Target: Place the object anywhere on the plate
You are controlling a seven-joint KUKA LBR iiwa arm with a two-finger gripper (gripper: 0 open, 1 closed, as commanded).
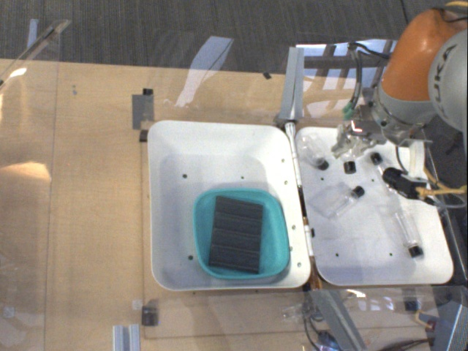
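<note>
Wooden bench (73, 196) under a slanted overhead view, dark carpet beyond it at the far edge. Nearest the camera, well to the left of the gripper and lower in frame, a teal plate (276, 229) sits in the left bin (168, 167), toward its near side. A dark grey ribbed block (236, 233) lies flat on the plate, inside its rim, slightly tilted. Right bin (431, 262) touches the left bin along a shared edge. Below the gripper, toward the near right corner, a clear vial with a black cap (406, 232) lies on its side. Closer to the gripper, another clear vial (341, 198) lies just below and left of it, and a third (314, 156) lies to its left near the bin's far left corner. Gripper (357, 143) is over the far part of the right bin, arm (424, 57) coming in from the right; finger state cannot tell, too blurred against the white bin.
</note>
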